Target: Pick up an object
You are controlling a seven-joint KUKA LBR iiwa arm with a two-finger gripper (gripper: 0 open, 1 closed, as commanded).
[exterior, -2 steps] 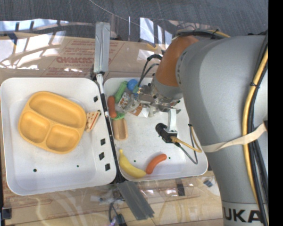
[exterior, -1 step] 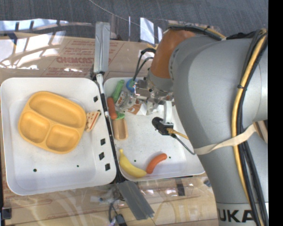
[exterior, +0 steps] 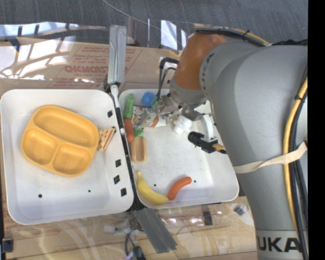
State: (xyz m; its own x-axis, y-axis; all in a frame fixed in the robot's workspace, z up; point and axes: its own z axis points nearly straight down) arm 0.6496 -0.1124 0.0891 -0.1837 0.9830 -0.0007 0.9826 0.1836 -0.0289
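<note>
Looming largest in the view, the grey KUKA arm with its orange band bends down over the right white bin, and its gripper sits low among the clutter at the bin's far left corner (whether its fingers are spread or pressed together cannot be told). Just beside it lie a small blue ball, a green pepper-like toy and an orange carrot toy. Nearer the front are a hot-dog bun toy, a yellow plastic banana and an orange-red sausage toy. Across the divider, the left white bin bears a yellow three-compartment plate, with a waffle-like cracker toy touching its right edge.
</note>
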